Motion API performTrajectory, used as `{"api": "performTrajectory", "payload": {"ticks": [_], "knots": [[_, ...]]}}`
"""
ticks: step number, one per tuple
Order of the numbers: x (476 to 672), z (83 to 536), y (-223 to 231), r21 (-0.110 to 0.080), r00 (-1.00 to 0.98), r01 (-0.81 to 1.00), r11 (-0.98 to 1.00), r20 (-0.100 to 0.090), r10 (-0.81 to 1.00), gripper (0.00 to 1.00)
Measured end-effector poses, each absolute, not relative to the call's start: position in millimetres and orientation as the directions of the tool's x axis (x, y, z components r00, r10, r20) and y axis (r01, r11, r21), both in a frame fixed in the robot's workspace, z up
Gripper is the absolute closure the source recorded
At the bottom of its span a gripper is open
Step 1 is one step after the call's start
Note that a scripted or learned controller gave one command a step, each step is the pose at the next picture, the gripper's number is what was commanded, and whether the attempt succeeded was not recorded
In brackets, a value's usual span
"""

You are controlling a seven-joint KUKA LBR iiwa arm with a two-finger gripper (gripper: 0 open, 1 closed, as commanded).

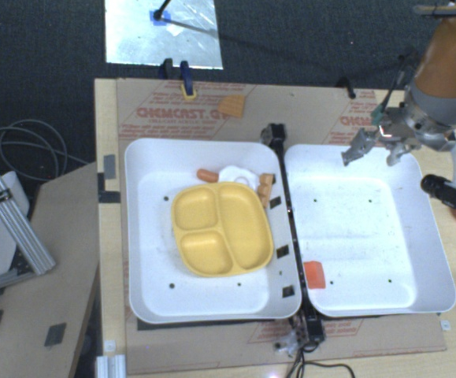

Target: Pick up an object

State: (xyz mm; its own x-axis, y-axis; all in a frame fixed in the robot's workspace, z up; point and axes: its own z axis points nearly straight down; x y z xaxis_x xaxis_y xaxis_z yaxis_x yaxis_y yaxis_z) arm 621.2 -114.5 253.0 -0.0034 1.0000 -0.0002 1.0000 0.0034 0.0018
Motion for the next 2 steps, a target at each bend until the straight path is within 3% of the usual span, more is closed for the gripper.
{"api": "performTrajectory", "payload": {"ticks": [1, 2], "knots": [[622.1, 264, -114, 0.005, -0.006, 1.0, 0.006, 0.0, 1.0, 1.0], [624.0, 218, -84, -0.002, -0.007, 1.0, 0.007, 0.001, 1.0, 1.0]]}}
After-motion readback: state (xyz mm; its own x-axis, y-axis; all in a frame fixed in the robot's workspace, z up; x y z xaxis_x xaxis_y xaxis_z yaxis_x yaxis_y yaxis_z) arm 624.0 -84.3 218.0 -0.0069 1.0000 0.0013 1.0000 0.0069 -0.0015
